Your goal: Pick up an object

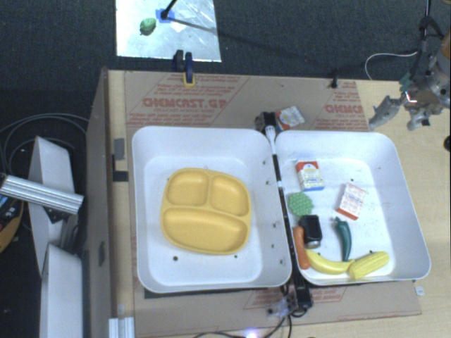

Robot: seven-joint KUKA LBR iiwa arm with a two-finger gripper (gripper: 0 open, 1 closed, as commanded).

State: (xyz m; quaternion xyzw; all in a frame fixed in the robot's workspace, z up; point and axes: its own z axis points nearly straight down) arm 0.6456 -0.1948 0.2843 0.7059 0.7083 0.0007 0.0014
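- Two white bins sat side by side on the worktop (211, 94): the left bin (151, 153) held a yellow divided tray (206, 210); the right bin (394, 182) held all the loose objects.
- Nothing had been picked up, by the look of it. Every object lay flat on the right bin's floor, so I judged the task at its start, with choosing, approach, grasp and lift all left to do.
- Candidates in the right bin, by clock face from the bin's centre:
  - small red-and-white box (309, 175) at about 11 o'clock
  - red-and-white packet (351, 201) near 2 o'clock, well apart from the others
  - green bumpy round item (300, 203) at 9 o'clock, just beside the dividing wall
  - black block (310, 231) at 8 o'clock, touching or nearly touching an orange carrot-like piece (300, 248)
  - dark green pepper (343, 236) at 6 o'clock
  - banana (325, 263) and corn cob (369, 263) along the 6 o'clock edge, ends touching
- The pincer (405, 111) hung at the scene's 2 o'clock corner, outside the right bin, above the worktop's edge, well apart from every object.
- It touched nothing and held nothing, as far as could be seen; whether released or clenched I could not tell, the arm being cropped and blurred there.
- My guess: the packet offered the easiest isolated target.
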